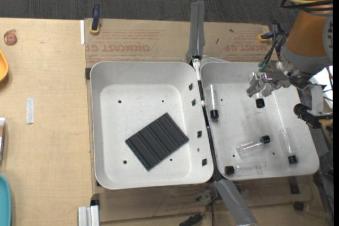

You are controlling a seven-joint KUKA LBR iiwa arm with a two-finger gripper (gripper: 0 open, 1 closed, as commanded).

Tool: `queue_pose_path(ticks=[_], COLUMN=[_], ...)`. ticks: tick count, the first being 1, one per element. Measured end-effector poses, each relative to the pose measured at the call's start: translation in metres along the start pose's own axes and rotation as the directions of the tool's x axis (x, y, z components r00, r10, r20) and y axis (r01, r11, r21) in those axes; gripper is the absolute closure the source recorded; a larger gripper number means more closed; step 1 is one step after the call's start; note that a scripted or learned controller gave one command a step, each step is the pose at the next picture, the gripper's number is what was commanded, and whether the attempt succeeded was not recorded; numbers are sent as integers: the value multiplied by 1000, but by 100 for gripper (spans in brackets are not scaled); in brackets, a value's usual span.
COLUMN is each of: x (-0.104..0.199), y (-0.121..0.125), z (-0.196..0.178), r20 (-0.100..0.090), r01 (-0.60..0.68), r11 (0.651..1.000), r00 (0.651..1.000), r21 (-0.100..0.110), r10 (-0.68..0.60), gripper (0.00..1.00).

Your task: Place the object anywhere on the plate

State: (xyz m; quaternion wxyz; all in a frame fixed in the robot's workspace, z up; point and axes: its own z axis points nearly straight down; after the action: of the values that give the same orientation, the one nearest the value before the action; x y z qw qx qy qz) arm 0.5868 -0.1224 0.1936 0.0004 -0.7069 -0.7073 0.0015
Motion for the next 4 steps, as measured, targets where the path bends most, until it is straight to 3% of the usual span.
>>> queue_pose_path(ticks=[1,2,3,4], x=[88,148,202,188], y=[-55,-90,-42,-55], z=[3,-10,4,-1], r20=[-1,-1,0,0], r01=[51,223,372,421], r11=[999,975,928,907], r00=[999,975,928,907], r21=[1,1,1,1], r10=[-51,-223,-372,-421], gripper=[100,100,100,100])
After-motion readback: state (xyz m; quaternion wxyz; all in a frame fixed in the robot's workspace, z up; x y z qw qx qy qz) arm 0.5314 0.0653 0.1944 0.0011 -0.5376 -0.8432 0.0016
